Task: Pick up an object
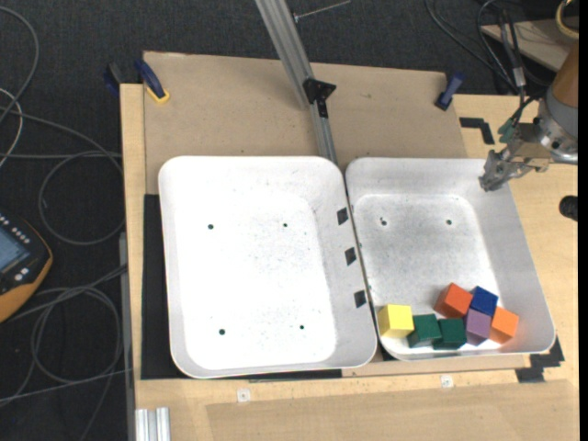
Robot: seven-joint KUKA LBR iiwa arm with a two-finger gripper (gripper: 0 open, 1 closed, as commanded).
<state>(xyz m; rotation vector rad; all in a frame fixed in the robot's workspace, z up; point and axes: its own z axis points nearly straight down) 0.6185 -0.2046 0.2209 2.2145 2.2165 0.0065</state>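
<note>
Gripper (pixel 496 175) at far right rim of right bin (pixel 413 246), up near that bin's top right corner, hanging from grey wrist at frame edge. Nothing visible between fingers; open or clenched: cannot tell at this size. Well apart from block cluster.

Blocks all packed along near edge of right bin, toward its lower right corner. Yellow block (pixel 396 320) leftmost, slightly apart from others. Two green blocks (pixel 438 331) just beside it, touching each other. Red-orange block (pixel 454 299) behind green pair. Blue block (pixel 484 299) touching red-orange block on its right. Purple block (pixel 479 324) in front of blue. Orange block (pixel 504 323) rightmost, against purple, near bin wall.

Left bin (pixel 253 265) touching right bin along shared edge. Metal pole (pixel 294 53) rising slantwise from behind bin junction.
</note>
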